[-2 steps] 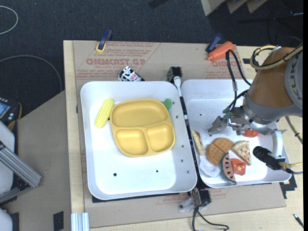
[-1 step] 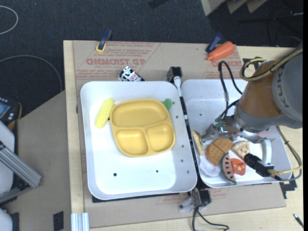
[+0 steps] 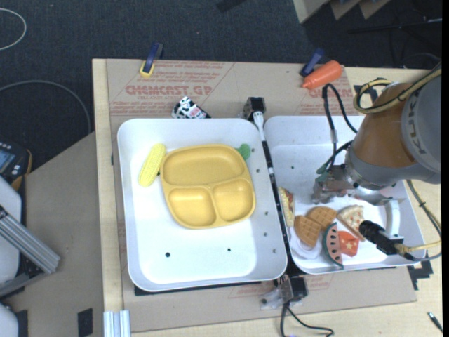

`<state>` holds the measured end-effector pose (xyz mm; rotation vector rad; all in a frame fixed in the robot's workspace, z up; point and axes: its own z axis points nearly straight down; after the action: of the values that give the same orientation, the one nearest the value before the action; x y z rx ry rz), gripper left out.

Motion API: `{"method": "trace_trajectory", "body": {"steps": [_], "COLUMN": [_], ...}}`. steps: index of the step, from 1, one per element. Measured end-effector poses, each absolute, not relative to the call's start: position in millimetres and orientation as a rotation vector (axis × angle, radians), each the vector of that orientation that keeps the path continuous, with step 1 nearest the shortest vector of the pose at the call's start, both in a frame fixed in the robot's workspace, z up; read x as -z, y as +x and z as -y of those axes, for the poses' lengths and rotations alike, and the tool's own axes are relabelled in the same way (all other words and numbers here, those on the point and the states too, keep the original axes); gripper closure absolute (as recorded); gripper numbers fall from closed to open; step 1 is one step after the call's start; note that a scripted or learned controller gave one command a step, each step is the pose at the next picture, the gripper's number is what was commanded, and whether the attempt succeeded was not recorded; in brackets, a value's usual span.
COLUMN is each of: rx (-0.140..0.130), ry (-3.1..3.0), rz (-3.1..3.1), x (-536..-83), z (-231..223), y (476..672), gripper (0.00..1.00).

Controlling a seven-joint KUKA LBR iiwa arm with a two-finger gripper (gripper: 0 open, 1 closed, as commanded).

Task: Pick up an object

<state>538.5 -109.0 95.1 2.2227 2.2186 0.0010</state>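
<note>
My gripper [image 3: 328,187] is low in the right bin [image 3: 302,135], under the grey and orange wrist. Just below it lie several toy foods. A brown waffle piece [image 3: 313,223] sits closest, with a pizza slice [image 3: 351,216] to its right. A watermelon slice [image 3: 337,246] lies at the bin's front. A thin pale food piece [image 3: 286,206] rests against the bin's left wall. Nothing visible is held by the gripper.
The left bin [image 3: 189,265] holds a yellow divided plate [image 3: 207,184], a toy corn cob [image 3: 151,164] on its left and a small green piece [image 3: 243,150] at its far right corner. A black-and-white cow-patterned thing [image 3: 188,109] lies on the bench behind the bins.
</note>
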Motion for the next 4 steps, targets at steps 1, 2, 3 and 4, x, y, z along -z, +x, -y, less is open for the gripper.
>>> {"method": "trace_trajectory", "body": {"steps": [1,2,3,4], "rx": [-0.005,-0.006,-0.004,-0.006], "ry": [2.216,2.215,2.217,2.212], "rz": [-2.22,-2.218,-2.22,-2.225], "x": [-147.2,-210.9,-225.8,-233.2], "z": [98.5,100.0,99.9,50.5], "y": [538.7,540.9,541.9,574.8], "gripper": [1.0,1.0,1.0,1.0]}}
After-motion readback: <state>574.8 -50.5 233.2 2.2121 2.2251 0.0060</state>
